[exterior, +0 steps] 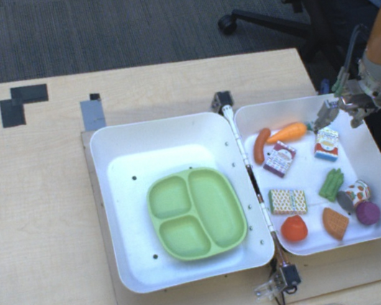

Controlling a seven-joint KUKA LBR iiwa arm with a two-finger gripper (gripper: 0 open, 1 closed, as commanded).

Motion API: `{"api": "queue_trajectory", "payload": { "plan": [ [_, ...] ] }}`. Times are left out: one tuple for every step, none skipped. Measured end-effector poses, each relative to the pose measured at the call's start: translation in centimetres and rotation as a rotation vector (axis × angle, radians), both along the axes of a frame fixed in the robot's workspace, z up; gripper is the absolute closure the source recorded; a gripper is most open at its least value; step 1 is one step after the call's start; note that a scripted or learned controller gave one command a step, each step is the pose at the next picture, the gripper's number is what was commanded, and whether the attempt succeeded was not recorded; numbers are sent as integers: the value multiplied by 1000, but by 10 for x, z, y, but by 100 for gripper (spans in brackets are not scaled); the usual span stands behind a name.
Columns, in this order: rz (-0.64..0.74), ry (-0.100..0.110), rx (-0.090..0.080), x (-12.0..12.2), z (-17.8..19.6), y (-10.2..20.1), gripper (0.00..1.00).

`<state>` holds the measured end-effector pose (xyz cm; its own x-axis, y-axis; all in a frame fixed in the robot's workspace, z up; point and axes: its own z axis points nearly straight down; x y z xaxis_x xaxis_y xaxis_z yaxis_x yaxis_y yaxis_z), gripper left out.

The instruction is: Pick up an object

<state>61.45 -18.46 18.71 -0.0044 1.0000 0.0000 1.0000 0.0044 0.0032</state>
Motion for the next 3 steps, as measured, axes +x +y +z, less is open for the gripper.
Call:
{"api": "queue_trajectory", "payload": {
  "plan": [
    [-2,-3,0,-71,-100,58,0],
    [-1,-10,-1,-69,-88,58,100],
    [-1,-10,-1,-69,-89,58,0]
  ]
}}
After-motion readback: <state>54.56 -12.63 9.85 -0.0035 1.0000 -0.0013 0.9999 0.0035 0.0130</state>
